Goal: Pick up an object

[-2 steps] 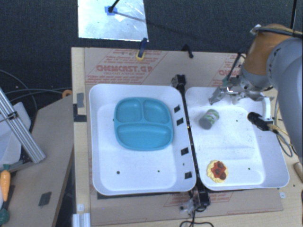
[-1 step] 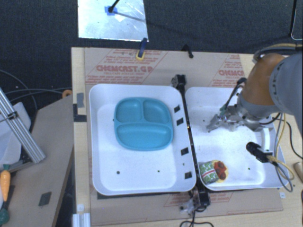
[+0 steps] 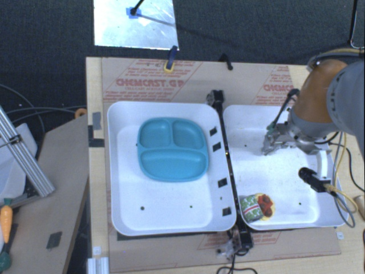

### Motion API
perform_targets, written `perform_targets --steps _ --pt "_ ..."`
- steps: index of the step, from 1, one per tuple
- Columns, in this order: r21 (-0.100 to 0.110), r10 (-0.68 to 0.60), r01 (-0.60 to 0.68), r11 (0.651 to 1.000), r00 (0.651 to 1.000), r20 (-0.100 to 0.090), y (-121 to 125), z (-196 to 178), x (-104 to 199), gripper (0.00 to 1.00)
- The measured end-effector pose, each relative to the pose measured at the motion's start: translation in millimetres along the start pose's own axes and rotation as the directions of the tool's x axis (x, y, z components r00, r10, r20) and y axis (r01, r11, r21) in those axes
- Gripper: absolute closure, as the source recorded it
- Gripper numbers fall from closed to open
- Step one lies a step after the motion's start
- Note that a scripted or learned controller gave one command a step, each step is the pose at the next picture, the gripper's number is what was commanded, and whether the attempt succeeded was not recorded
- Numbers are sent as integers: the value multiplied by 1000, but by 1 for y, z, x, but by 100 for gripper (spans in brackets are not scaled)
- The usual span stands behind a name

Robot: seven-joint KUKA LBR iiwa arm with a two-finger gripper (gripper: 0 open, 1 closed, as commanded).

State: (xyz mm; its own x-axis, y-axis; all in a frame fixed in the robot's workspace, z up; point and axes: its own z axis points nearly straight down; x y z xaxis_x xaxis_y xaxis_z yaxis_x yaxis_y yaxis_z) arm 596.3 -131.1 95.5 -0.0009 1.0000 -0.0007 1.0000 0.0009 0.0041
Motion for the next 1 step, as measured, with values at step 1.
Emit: perform_targets --steps 1 --pt "6 -2 2 1000 1000 -2 -30 -2 26 100"
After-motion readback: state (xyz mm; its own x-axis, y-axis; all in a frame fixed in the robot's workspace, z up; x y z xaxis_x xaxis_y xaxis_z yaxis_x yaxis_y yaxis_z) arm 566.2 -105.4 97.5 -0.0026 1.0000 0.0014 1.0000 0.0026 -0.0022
